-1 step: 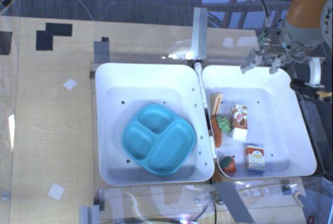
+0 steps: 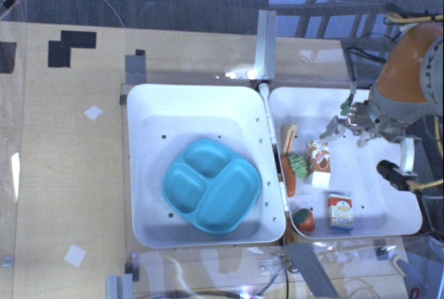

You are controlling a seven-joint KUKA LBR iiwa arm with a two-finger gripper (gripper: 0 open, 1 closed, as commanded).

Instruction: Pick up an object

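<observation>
Small carton point(image 2: 340, 211) lies in right white bin point(image 2: 388, 221).

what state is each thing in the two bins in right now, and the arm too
blue divided plate: flat in the left bin, nothing on it
juice carton: lying in the right bin, untouched
red fruit: resting at the right bin's near left corner
snack packet: lying flat, mid bin
green toy: beside the packet, on the bin floor
tool: above the right bin's far side, holding nothing visible
</observation>
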